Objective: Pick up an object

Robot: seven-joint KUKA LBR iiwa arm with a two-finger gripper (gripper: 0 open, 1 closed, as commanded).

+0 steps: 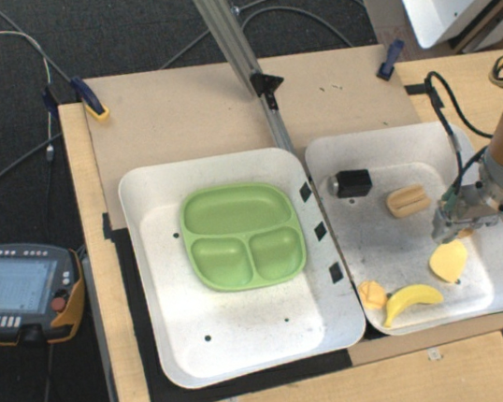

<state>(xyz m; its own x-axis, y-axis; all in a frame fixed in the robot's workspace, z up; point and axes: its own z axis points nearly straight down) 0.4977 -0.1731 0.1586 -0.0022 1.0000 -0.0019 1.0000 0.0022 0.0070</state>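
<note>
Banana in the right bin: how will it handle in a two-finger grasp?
The banana looks like smooth toy plastic, so probably light, rigid, maybe slippery. Its curve may make it pivot if pinched off-centre. It lies near the bin wall, limiting finger room.

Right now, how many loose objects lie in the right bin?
5. A black block lies near the far left, a tan bread-like piece mid-bin, a yellow slice below the gripper, a banana and a small orange piece at the near edge. The arm may hide more.
</note>
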